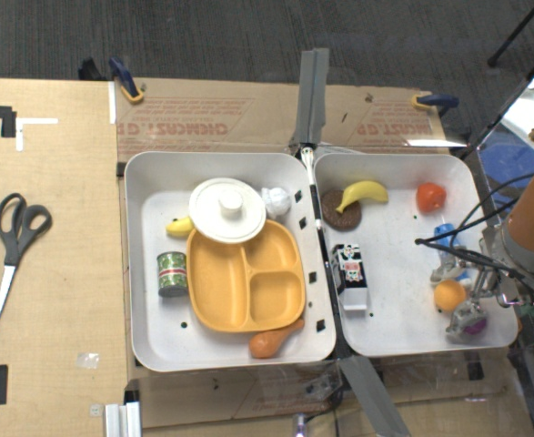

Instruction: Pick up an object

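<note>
My gripper (471,306) hangs low over the front right corner of the right bin (394,335), with the arm coming in from the right edge. An orange ball (448,296) lies just left of it, touching or nearly so. A small purple object (475,327) sits right under it, partly hidden. Behind the gripper is a blue item (443,237). Further back in this bin lie a red tomato (430,197), a yellow banana (365,193) on a brown disc (341,213), and a black and white box (349,271) by the left wall.
The left bin (148,271) holds a yellow divided tray (248,285), a white lid (227,209), a green can (171,273), a small yellow piece (179,228), a white crumpled item (277,199) and an orange carrot-like piece (268,342). Scissors (14,239) lie on the bench at left.
</note>
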### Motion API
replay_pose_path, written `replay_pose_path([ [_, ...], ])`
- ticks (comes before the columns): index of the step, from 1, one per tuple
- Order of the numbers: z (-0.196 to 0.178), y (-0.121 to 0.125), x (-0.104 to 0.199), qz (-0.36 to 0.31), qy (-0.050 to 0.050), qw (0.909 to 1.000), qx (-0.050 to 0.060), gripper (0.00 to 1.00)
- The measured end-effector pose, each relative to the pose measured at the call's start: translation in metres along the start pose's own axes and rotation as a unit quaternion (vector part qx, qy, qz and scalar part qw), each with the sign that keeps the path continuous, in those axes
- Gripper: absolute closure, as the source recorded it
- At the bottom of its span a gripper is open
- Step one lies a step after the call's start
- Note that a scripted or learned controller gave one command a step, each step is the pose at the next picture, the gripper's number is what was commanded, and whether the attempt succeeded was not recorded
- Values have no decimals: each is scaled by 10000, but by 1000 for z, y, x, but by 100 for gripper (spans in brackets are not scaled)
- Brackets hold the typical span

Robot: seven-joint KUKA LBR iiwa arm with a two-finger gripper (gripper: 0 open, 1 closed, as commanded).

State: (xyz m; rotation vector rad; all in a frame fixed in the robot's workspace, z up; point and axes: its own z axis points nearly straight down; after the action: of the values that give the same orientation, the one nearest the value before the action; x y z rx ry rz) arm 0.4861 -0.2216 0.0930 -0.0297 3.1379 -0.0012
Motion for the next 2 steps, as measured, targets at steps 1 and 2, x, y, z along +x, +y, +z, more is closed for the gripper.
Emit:
replay_pose_path([
  [1,1,16,6,-139,4,9999,-1,0],
  [2,1,77,-68,-427,-2,9991,-9,0],
])
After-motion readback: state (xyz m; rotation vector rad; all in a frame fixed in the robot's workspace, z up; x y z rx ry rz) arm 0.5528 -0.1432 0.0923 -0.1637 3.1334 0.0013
